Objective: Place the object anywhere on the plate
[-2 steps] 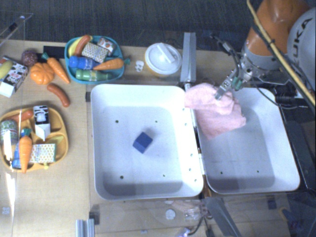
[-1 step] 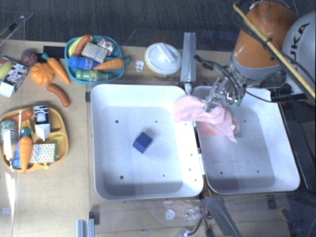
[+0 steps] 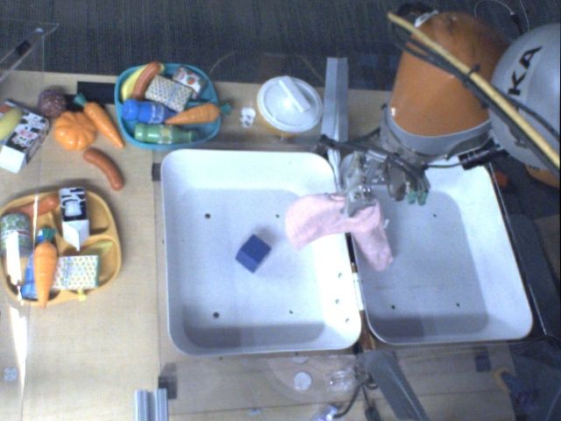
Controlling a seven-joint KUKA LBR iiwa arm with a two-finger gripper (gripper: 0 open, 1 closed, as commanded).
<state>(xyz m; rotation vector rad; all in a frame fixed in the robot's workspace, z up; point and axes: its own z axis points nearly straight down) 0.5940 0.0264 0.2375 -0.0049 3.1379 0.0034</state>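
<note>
1. Far to the left of the claw we see a yellow tray [image 3: 107,235] of toy food on the bench, and up-left of the claw a blue bowl [image 3: 210,130] with toy vegetables; loose carrots [image 3: 103,123] lie beside it.
2. Left of the claw and lower, a small blue block [image 3: 253,253] sits alone on the floor of the left bin [image 3: 193,323]; it is well apart from the claw.
3. Up-left of the claw, a white lid [image 3: 290,103] rests behind the left bin.
4. The claw [image 3: 358,202] hangs over the seam between the bins; it is clamped on a pink cloth [image 3: 337,222], which droops from it across both rims.
5. Right of the claw lies the right bin [image 3: 456,270].
</note>
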